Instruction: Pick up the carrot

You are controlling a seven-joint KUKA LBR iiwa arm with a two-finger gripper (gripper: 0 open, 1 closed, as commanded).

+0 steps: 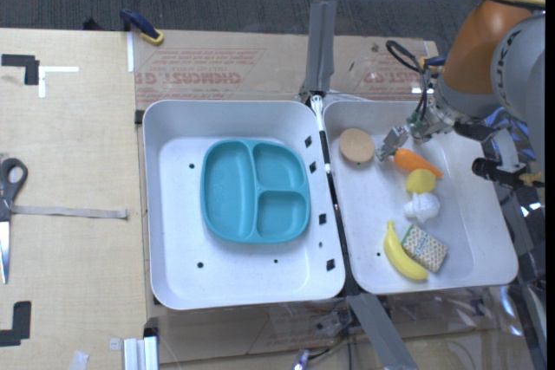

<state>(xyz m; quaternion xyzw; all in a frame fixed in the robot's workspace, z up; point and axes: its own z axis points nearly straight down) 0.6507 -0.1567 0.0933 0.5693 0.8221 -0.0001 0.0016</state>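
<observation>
Carrot (417,161) first: in the camera view it is the orange thing lying in the right bin (486,260), near the bin's top, pointing down and to the right. The pincer (395,142) sits just at the carrot's upper left end. Its tips look a little apart, and the carrot is not between them, so it is holding nothing. A round tan bun (356,146) lies just to the left of the pincer. A small yellow lemon (421,180) touches the carrot's lower side, and a white lumpy thing (423,206) sits below that. I think the pincer should slide a bit toward the carrot's middle, go down with one tip on each long side, then squeeze. It should stay away from the lemon and the bun, so they don't get pushed or grabbed too.
</observation>
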